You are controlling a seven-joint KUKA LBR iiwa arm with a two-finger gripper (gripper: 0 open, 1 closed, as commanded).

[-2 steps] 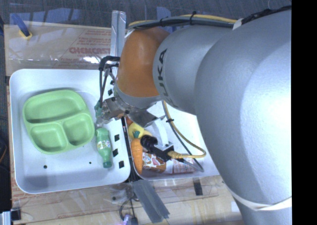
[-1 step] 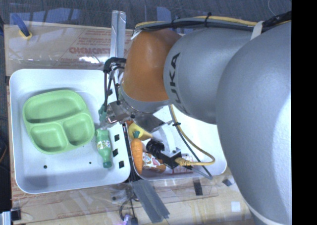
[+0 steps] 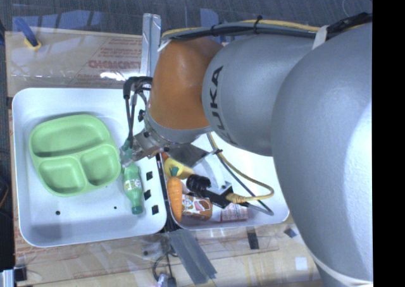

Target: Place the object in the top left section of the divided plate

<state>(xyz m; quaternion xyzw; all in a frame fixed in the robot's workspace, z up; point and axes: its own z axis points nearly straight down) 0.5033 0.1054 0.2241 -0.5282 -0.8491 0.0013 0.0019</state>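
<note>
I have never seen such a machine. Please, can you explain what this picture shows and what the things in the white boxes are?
One camera looks down at a slant on a bench. The big grey shape with an orange band is a robot arm, reaching in from the right. Two shallow white bins sit side by side. The left bin holds a green divided plate with nothing in its sections, and a small green bottle beside it. The right bin holds an orange carrot-like piece and some packaged items. The arm hides its grasping part, so I cannot tell if it holds anything.
</note>
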